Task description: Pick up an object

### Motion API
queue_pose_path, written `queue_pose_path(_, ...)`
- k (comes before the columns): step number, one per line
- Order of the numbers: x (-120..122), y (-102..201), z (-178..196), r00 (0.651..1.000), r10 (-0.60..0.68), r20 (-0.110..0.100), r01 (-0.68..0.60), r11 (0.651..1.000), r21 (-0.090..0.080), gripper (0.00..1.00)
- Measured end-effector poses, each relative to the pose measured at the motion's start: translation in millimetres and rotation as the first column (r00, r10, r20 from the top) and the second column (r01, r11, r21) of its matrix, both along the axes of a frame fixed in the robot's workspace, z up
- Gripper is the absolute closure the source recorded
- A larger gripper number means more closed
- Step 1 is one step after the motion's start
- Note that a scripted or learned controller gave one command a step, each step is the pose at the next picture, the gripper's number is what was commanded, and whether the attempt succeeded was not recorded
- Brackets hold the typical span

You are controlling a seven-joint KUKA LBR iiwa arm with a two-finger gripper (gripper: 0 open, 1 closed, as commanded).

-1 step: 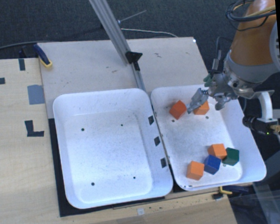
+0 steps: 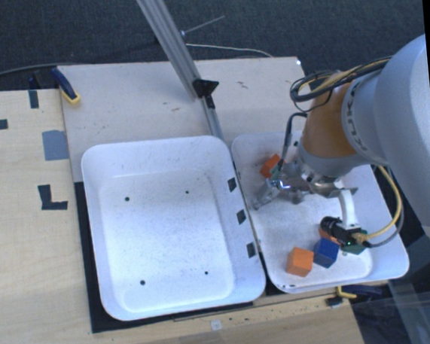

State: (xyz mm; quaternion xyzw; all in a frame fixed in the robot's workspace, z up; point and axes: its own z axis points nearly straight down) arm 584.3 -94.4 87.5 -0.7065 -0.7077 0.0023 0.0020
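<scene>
Blocks sit nearest in the right bin (image 2: 383, 268): an orange cube (image 2: 300, 261) touching a blue cube (image 2: 326, 253), both probably light, rigid and easy to pinch across flat opposite faces (no long axis, corners toward the camera). Farther back, the gripper (image 2: 266, 194) hangs low beside another orange block (image 2: 269, 165); its finger spread I cannot tell.

The arm (image 2: 376, 114) (grey, bulky) hides part of the right bin (image 2: 383, 265).
</scene>
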Motion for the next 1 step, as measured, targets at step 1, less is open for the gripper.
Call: queue_pose_path(1, 73.5, -3.6, 4.8, 1.000, 0.002, 0.010, -0.002, 1.000, -0.001, 0.00)
